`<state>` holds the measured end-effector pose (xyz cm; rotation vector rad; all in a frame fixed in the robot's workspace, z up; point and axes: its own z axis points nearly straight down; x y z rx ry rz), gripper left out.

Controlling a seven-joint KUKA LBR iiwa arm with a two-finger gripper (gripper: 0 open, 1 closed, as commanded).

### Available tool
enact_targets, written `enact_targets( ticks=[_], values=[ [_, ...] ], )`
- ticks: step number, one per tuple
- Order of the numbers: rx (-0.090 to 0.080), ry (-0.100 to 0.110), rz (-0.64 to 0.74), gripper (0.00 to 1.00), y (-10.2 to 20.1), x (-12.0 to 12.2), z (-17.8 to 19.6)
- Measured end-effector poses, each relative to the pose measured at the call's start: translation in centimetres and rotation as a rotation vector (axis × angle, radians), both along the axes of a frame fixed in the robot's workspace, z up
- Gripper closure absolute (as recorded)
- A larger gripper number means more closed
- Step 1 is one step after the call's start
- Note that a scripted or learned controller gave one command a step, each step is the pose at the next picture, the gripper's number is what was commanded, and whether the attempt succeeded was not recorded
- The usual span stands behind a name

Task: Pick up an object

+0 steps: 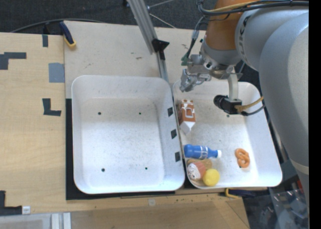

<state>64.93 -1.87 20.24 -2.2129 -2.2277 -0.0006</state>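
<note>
Over the far left corner of the right bin [253, 123] we see the gripper [186, 85] hanging just above the bin's rim, its grey fingers pointing down and nothing between them — whether they stand wide or narrow we cannot tell from this angle. The grey arm [281, 37] with its orange band [231, 15] comes in from the right and covers much of that side.

Just below the gripper, close to the wall shared by the 2 bins, lies an orange-and-white carton [187, 113], apart from the fingertips. Further toward the near edge we find a blue bottle [200, 151] with a white cap lying on its side, and right beside it, in the near left corner, a yellow ball [211, 177] touching a pinkish packet [196, 169]. An orange pretzel-shaped piece [243, 157] sits alone near the right wall.

Beside it, the left bin [85, 123] shows its speckled white floor. A black cable plug [228, 103] dangles over the right bin's far side.
</note>
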Motion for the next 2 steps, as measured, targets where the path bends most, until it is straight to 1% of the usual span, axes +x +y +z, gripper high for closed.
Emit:
enact_targets(
  ticks=[2],
  values=[
    [0.001,0.0,0.0,1.0,9.3,-0.1,2.3]
  ],
)
